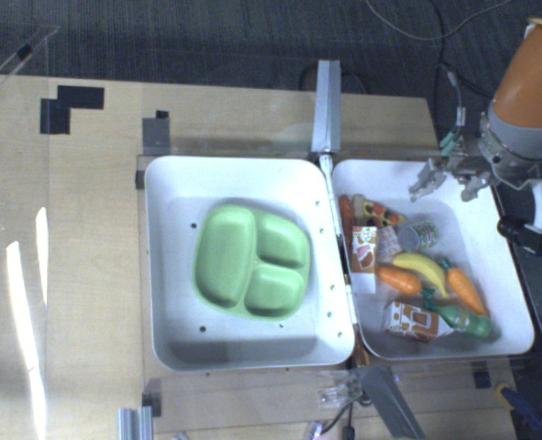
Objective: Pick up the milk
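A small white and red carton (364, 248), which looks like the milk, lies at the left side of the right bin (509, 333), against the divider. A second carton (412, 320), brown and white, lies near that bin's front edge. My gripper (447, 183) hangs over the bin's far end, above and to the right of the white and red carton and well apart from it. Its two fingers (424, 183) are spread open with nothing between them.
Crowded in the right bin are a banana (421, 267), two carrots (398, 280), a green bottle (460, 322), a grey can (422, 236) and a red sausage-like item (347, 211). The left bin (160, 246) holds a green divided plate (251, 260).
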Tool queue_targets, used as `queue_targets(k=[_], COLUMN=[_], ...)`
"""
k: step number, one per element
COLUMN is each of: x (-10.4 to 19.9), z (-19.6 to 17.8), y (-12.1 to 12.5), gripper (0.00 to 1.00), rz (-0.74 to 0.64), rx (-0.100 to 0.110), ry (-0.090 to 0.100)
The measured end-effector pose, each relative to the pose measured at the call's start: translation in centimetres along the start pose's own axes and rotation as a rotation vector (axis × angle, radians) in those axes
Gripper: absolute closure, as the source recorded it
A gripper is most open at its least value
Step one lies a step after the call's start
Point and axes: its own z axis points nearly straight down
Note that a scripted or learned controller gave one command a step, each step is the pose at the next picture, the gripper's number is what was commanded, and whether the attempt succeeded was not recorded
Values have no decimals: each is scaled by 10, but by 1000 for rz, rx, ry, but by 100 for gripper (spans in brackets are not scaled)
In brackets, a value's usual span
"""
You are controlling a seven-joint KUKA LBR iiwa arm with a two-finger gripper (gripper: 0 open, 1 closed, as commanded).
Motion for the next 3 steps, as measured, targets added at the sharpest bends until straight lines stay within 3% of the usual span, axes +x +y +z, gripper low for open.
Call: queue_targets(k=[1,2,3], x=[31,25,-70], z=[131,136,41], y=[5,-40,-88], gripper=[0,0,0], rz=[-311,-306,-349], rx=[-17,-33,-4], ry=[-5,-7,-4])
